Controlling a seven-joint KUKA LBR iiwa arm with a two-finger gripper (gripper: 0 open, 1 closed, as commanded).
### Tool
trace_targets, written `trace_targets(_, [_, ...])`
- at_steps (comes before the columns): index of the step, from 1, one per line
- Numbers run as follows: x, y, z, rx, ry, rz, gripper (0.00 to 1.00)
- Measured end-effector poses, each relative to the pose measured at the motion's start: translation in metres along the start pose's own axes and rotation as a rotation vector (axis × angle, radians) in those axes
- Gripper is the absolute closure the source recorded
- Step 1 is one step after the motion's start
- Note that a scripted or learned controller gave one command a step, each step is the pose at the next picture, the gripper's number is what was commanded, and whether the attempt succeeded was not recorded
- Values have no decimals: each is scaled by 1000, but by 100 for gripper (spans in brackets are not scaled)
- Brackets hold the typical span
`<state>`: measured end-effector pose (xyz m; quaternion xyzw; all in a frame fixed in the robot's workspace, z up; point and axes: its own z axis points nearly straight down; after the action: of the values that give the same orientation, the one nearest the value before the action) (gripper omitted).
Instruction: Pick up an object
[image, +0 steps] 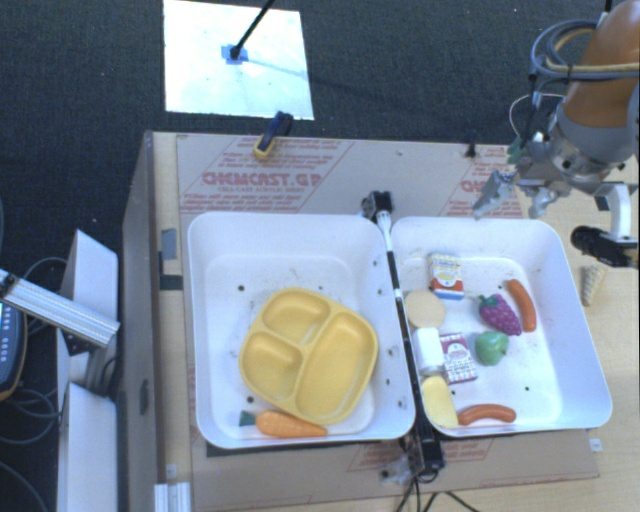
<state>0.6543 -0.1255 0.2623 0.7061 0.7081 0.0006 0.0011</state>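
Note:
The right bin (575, 330) holds several toy foods: a small carton (445, 275), purple grapes (498, 314), an orange sausage (521, 303), a green pepper (490, 347), a round cracker (425, 309), a white block (428, 349), a red-and-white box (459, 359), a yellow piece (437, 400) and a second sausage (487, 413). My gripper (517, 198) hovers above the bin's far edge, open, with nothing between its fingers. It stands well beyond the carton, clear of all the items.
The left bin (215, 300) carries a yellow divided plate (310, 352) and a carrot (290, 425) at its near edge. A black divider (395, 290) runs between the bins. Cardboard (330, 175) lies behind both bins.

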Motion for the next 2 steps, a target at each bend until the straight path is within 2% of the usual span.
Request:
trace_targets(1, [44,-51,78,3,1,-2,0])
trace_targets(2, [37,-27,169,4,1,0,0])
